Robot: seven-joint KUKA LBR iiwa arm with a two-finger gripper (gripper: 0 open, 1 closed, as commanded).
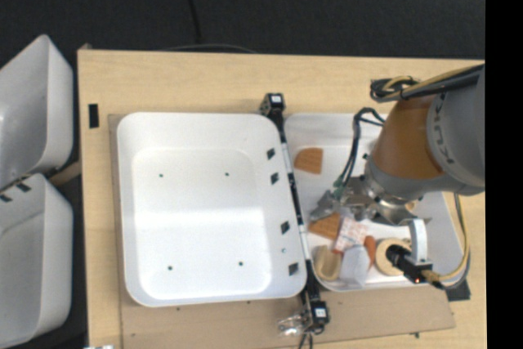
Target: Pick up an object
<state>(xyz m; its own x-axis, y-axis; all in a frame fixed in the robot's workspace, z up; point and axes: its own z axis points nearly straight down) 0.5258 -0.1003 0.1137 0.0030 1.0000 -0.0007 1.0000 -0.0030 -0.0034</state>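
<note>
Pale wood forms the worktop (98,200), which is set against a dark floor, and two shallow white bins are carried on it side by side. The left bin (204,208) is seen with a bare white floor. The right bin (327,131) is largely covered by the grey arm (441,139), which is reached in from the right with its orange band above the wrist.

In the camera view the pincer (347,204) is found low over the near left part of the right bin, above a cluster of small things. Whether the pincer is wide or narrow cannot be told, since it is hidden beneath the wrist and cables.

The likely target is judged to be in that cluster: an orange wedge-shaped piece (325,226) lying beside a white item with red marking (351,234), with a pale round piece (328,261) nearer and a small orange-and-white thing (380,251) to the right. A separate tan-orange block (309,160) is seen farther back, well apart from the rest, near the divider between the bins.

Trouble could be expected from the crowding: two pieces might be caught together, or one might be pushed aside against the bin wall so that nothing is gripped. The pieces look small, light and easily shifted.
</note>
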